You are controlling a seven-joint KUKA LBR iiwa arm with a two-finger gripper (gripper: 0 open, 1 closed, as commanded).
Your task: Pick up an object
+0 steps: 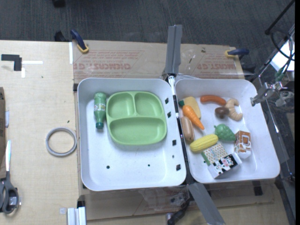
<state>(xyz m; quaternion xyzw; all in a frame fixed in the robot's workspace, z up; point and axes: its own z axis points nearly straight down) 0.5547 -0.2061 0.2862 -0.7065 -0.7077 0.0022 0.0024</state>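
The right bin point(262, 125) holds several toy foods. An orange carrot point(193, 116) lies beside a hot dog point(188, 128) and a yellow corn cob point(203, 142). A red sausage point(213, 99) sits at the back, near a brown mushroom point(221, 111). Green broccoli point(224, 132) stands mid-bin, and an orange-and-white carton point(242, 143) is beside it. A cow-patterned carton point(221, 159) lies at the front. In the left bin point(131, 170) rest a green divided plate point(136, 117) and a green bottle point(99, 108).
A tape ring point(61, 141) and scissors point(8, 193) lie on the wooden bench to the left. Clamps point(79, 40) pin cardboard behind the bins. Metal hardware point(272, 93) and cables crowd the right bin's far right edge.
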